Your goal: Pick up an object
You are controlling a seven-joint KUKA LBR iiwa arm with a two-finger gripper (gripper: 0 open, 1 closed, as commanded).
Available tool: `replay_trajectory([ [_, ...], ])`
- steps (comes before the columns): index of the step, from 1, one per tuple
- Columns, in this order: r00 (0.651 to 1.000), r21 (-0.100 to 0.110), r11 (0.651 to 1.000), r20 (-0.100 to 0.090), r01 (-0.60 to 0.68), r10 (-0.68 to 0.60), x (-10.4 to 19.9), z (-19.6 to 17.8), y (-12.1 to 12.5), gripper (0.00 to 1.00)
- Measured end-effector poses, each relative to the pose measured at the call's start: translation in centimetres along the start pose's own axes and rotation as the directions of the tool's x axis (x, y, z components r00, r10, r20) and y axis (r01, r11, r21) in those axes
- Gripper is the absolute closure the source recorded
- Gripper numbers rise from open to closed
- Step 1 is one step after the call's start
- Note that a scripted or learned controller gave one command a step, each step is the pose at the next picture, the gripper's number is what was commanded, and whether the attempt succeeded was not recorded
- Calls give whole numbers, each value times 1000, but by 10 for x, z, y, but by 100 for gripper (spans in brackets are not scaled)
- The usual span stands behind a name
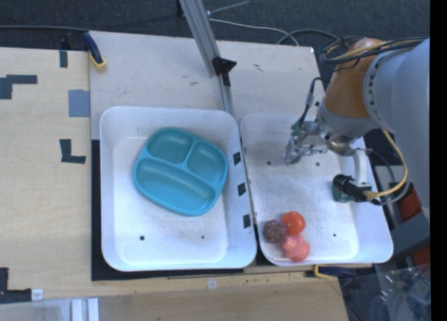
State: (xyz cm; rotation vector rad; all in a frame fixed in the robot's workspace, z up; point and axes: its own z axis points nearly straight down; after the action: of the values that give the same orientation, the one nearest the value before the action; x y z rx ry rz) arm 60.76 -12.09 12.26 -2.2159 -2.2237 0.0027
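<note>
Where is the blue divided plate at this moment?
The blue divided plate lies in the left white bin, tilted, near that bin's upper middle, across the divider from the gripper above the right bin.

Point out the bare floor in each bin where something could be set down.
Left white bin: a bare strip along the near edge, below the blue divided plastic plate.
Right white bin: bare middle floor between the gripper and the cluster of red, pink and dark brown toy foods. That near corner is crowded.
</note>
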Motion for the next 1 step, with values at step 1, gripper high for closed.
replay_trajectory([
  [1,1000,-7,1000,2,-2,2,-9,-56,-2,100],
])
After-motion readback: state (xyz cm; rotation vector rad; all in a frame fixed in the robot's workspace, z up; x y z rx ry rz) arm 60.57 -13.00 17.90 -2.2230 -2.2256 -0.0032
